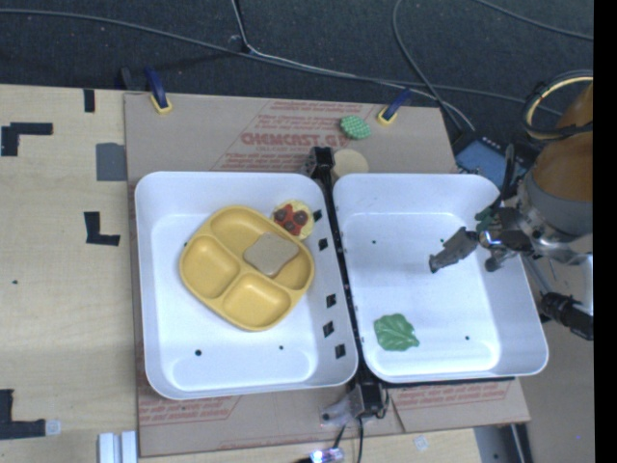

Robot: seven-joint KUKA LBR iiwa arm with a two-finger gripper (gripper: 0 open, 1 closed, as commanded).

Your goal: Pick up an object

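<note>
The gripper [466, 251] hangs over the right bin [386, 196], near its right wall, its dark fingers [449, 255] pointing left with nothing between them; how wide they stand cannot be told. A green leaf [395, 333] lies on that bin's floor, toward the front, well apart from the gripper. In the left bin [164, 355], a yellow tray [217, 278] holds a tan block [271, 254], a red piece [292, 219] at its rim.

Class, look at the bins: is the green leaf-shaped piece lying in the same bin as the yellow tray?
No, the green leaf-shaped piece lies in the right bin.
</note>
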